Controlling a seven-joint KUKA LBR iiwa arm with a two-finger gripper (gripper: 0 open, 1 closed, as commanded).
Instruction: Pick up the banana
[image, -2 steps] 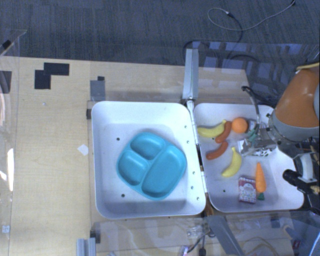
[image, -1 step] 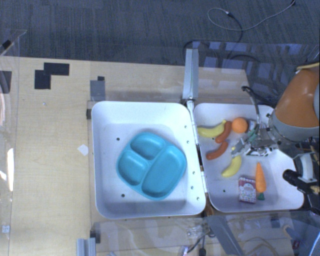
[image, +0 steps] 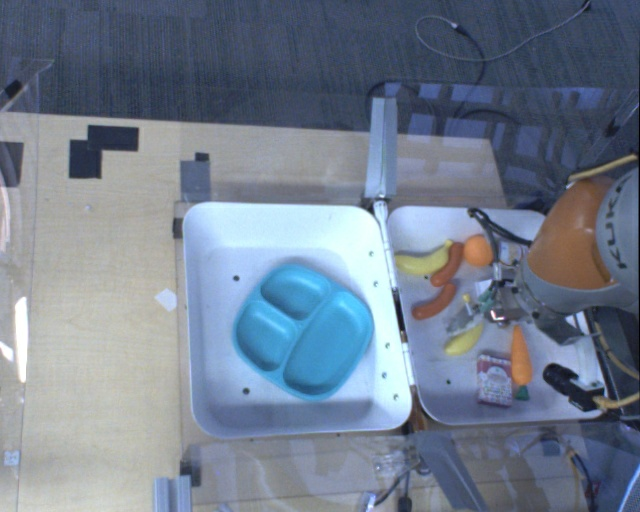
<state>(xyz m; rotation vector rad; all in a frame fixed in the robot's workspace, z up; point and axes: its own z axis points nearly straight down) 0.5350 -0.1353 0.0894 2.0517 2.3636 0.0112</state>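
We see the tool (image: 487, 305) low in the right white bin (image: 432, 400), above a yellow banana (image: 463, 341) (its grip we cannot tell); at ten o'clock lies another yellow banana (image: 422, 262).

The left bin (image: 205, 330) holds a blue divided plate (image: 303, 330); the right bin (image: 440, 405) holds the food items. A banana (image: 422, 261) lies near the right bin's top left, touching a red sausage (image: 448, 264); an orange (image: 478, 250) sits just beside them. The gripper (image: 488, 305) hangs over the bin's middle, near a second sausage (image: 435, 301) and a yellow piece (image: 463, 341); a carrot (image: 520, 359) and a small carton (image: 494, 380) lie below.
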